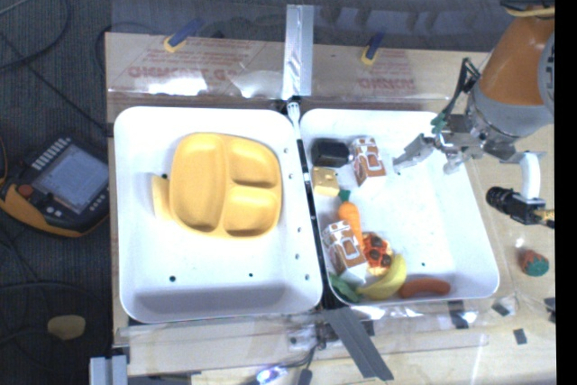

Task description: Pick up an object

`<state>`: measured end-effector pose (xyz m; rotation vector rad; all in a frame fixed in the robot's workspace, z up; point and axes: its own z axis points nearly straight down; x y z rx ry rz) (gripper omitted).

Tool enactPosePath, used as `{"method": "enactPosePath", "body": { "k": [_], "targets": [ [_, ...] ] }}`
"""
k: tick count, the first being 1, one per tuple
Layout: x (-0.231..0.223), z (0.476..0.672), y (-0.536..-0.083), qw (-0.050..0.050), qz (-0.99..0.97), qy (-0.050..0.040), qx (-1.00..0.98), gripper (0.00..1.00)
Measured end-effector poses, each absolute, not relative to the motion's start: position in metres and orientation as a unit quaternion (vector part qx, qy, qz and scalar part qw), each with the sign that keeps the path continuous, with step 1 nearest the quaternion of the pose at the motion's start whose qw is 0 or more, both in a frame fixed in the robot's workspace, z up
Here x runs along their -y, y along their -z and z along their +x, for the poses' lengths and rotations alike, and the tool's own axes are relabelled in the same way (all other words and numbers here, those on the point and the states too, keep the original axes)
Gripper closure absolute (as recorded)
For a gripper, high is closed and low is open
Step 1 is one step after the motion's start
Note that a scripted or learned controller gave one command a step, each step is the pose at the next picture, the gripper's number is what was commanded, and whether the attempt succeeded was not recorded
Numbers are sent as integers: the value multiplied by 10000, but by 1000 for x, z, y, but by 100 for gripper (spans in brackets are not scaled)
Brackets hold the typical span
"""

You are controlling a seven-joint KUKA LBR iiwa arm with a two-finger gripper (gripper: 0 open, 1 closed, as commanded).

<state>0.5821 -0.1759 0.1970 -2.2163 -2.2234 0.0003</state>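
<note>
Bins side by side on the bench. The left bin holds a yellow divided tray, set toward its far half, with bare white floor along the near edge. In the right bin the objects crowd the left wall: a black item and a small carton at the far end, a carrot midway, then a second carton, a banana and a red sausage in the near corner — the right half of that bin's floor lies open. The arm enters from the right, and its pincer hangs above the far right part of the right bin, just right of the small carton. Whether the pincer is spread or closed cannot be told; nothing is seen in its grip.
</note>
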Motion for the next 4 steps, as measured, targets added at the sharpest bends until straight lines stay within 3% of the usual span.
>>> {"method": "enactPosePath", "body": {
  "k": [1, 2, 3, 4],
  "targets": [
    [130, 628, -89, -32, -7396, 13, 6730, 0],
    [129, 628, -99, -32, -7389, 15, 6738, 100],
    [126, 657, -91, 245, -8144, -216, 5793, 100],
    [58, 635, -211, 1, -7816, -17, 6238, 100]
  ]
}}
